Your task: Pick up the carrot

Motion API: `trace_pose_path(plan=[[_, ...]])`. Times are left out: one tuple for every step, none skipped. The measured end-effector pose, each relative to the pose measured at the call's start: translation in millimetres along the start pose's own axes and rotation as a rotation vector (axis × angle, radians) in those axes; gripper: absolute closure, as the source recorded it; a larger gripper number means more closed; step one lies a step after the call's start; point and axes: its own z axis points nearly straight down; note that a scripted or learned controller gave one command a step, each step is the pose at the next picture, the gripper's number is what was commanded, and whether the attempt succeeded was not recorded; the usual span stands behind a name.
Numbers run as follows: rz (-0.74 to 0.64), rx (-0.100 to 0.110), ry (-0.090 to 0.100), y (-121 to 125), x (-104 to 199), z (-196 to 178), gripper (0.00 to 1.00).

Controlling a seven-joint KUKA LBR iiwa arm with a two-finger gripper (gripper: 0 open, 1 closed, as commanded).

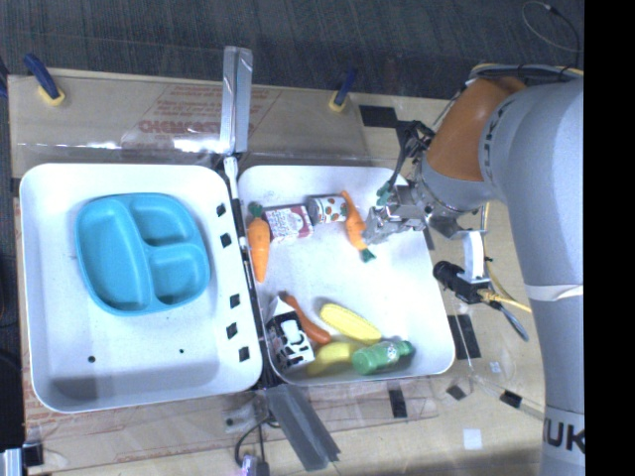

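Three carrots lie in the right bin. One carrot with a green top rests against the bin's left wall. A second, smaller carrot lies at the back of the bin, just left of my gripper. A third carrot lies slanted near the front, among other items. The gripper is low in the bin's back right part, right beside the small carrot, and nothing is visibly lifted. A small teal piece sits just below the gripper.
Two small cartons lie between the back carrots. Yellow fruit, a green bottle and a black-and-white carton crowd the front. The left bin holds a blue divided tray.
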Motion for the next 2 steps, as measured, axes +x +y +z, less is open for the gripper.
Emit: trace_pose_path(plan=[[0.256, 0.004, 0.002, 1, 61, 46, 1.0], [0.373, 0.004, 0.002, -54, 10, -13, 1.0]])
